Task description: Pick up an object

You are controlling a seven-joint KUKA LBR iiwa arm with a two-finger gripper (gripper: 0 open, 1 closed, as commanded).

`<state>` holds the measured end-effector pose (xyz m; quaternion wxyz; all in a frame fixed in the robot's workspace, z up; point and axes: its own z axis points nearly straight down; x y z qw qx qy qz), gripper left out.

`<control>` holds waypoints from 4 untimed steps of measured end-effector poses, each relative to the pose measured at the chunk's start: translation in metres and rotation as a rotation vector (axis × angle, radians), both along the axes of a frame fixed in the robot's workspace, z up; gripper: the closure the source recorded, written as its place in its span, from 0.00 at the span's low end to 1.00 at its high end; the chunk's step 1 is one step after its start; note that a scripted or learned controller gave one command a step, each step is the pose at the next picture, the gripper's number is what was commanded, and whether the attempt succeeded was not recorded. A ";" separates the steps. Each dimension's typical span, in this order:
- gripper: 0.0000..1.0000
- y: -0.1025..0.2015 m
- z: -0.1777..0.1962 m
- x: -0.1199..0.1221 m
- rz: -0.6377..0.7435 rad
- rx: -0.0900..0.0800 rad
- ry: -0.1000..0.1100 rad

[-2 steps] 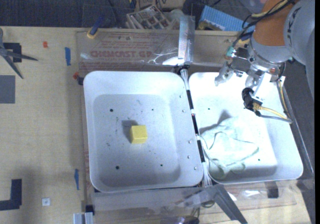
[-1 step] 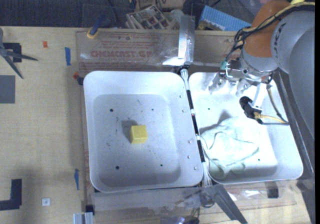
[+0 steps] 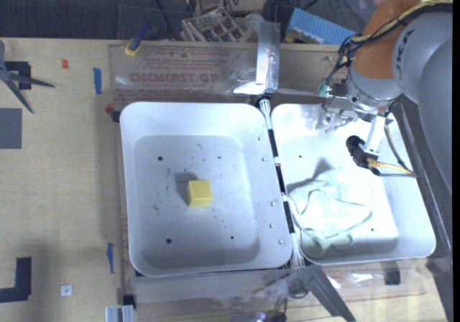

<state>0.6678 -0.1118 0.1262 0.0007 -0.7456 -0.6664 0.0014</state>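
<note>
Arm: grey KUKA arm (image 3: 424, 47) enters from the right, orange band above the wrist, wrist over the far edge of the right bin.
Gripper: gripper (image 3: 332, 121) sits low over the far left corner of the right bin (image 3: 410, 241); it blurs into the white wall, so I cannot tell its state or see anything in it.
Yellow block: small yellow block (image 3: 199, 192) lies on the floor of the left bin (image 3: 144, 126), near its middle, well apart from the gripper.
Right bin contents: a pale, crumpled, see-through item (image 3: 338, 202) lies toward the near half; its identity is unclear.
Bench: tan bench top (image 3: 50, 191) at left, a clear plastic sheet (image 3: 187, 69) beyond the bins.
</note>
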 end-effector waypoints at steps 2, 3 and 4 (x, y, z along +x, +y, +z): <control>1.00 0.040 0.057 -0.026 0.078 0.000 -0.003; 1.00 0.005 0.004 -0.006 0.144 0.000 -0.003; 1.00 0.007 -0.039 0.001 -0.121 0.000 -0.007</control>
